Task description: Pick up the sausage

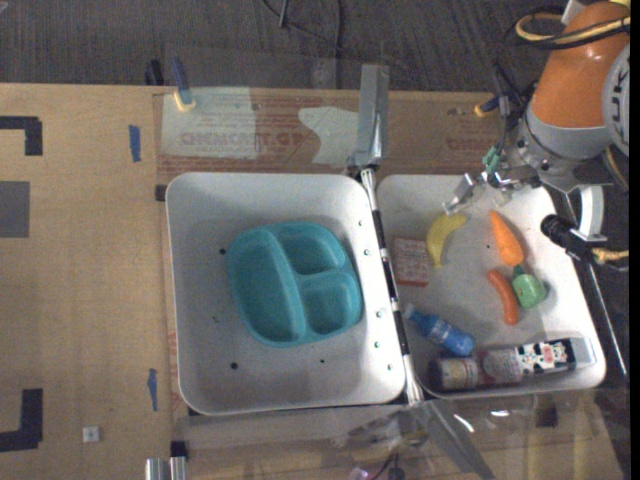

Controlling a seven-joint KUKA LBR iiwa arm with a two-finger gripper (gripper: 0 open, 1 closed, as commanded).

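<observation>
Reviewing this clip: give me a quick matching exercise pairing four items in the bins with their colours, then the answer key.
Items:
1. divided tray
2. banana
3. sausage
4. small bottle

Colours:
A. yellow
B. blue
C. teal
D. orange-red

Pairs: 1-C, 2-A, 3-D, 4-B

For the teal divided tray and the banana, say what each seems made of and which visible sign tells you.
Teal divided tray: probably moulded plastic, matte; one even colour, rounded compartment walls. Banana: likely a plastic toy; flat uniform yellow, smooth, no markings.
</observation>
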